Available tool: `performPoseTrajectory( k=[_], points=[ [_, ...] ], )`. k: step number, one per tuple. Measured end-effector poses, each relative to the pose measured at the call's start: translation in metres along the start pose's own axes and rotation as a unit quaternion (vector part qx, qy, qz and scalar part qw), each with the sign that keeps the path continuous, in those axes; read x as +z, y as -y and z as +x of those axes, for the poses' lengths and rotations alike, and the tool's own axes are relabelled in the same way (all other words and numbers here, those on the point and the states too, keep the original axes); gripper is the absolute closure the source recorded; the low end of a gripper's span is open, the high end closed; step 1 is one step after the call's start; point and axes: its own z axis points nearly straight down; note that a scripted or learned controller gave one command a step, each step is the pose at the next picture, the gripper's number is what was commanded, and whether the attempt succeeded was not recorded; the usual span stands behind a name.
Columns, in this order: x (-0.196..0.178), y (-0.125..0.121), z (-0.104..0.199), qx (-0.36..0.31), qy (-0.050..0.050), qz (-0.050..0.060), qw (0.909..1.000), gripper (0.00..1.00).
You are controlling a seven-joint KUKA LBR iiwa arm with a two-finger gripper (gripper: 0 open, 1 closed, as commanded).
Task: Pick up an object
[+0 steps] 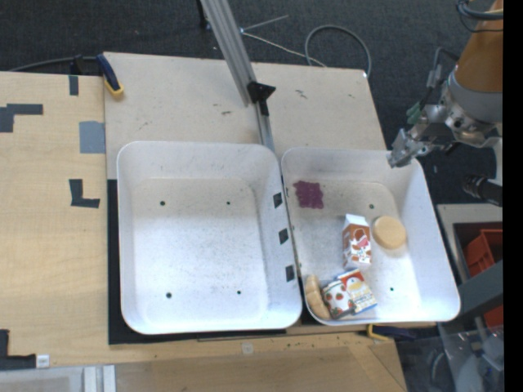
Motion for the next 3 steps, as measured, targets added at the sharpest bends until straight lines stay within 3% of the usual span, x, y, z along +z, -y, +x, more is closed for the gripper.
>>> performPoseTrajectory(
  k=[3],
  points=[
    [0.045,-0.014,0.156,-0.002,-0.001,0.004,1.0,1.0]
  ],
)
